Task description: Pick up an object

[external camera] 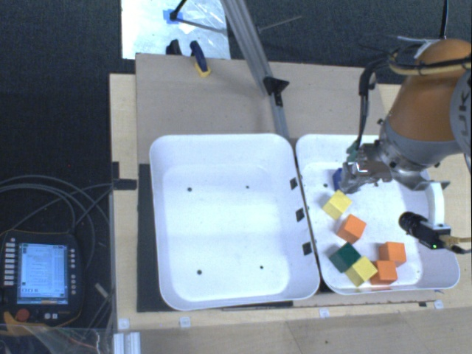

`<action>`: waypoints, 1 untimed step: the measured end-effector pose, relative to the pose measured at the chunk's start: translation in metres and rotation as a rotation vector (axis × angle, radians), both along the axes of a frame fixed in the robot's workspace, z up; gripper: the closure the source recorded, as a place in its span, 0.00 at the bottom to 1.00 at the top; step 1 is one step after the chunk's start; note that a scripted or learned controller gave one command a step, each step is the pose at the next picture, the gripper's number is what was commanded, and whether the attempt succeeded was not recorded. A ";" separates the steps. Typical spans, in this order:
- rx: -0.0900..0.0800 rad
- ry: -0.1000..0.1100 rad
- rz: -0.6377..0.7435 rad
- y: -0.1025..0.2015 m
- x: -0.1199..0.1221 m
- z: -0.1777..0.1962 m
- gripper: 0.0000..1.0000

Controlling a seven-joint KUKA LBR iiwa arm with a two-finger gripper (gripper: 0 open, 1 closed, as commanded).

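My gripper (352, 174) hangs low over the back left part of the right bin (435, 275), with the grey and orange arm (428, 94) above it. A small blue block (337, 178) shows at the gripper's left edge, partly hidden by it; whether the two touch I cannot tell. Just in front lie a yellow block (338, 204) and an orange block (352, 228). Nearer the bin's front edge sit a green block (344, 257), a second yellow block (362, 271) and two orange blocks (391, 253) (383, 272).
The left bin (166, 198) lies beside the right one, their walls meeting at the middle. A grey pole (251, 43) slants in from the back. A teach pendant (40, 275) with cables sits on the floor at the left.
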State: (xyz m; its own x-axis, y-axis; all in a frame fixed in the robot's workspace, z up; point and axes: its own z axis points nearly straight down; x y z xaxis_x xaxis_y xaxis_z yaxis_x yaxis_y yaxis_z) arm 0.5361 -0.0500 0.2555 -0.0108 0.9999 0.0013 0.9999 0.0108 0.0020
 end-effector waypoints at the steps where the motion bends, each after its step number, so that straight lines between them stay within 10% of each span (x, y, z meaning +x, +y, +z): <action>1: 0.000 -0.001 0.000 0.045 0.021 -0.010 1.00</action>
